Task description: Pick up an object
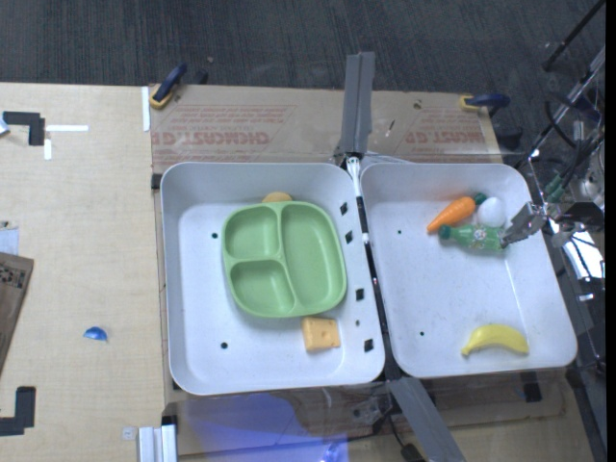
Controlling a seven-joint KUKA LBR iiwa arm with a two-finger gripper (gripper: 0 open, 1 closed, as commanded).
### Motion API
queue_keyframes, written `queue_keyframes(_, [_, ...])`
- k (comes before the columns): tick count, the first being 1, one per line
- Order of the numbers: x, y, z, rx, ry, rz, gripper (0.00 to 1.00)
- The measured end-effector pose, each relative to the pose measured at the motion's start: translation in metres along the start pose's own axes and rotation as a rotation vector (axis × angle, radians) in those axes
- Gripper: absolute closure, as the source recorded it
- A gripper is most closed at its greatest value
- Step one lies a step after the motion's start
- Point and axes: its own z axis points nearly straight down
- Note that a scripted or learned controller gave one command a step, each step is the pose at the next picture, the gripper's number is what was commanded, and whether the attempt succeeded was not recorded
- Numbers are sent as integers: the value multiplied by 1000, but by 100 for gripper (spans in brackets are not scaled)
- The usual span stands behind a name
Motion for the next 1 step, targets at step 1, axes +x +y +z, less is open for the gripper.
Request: queue_keyframes(1, [12,55,139,-1,0,-126,0])
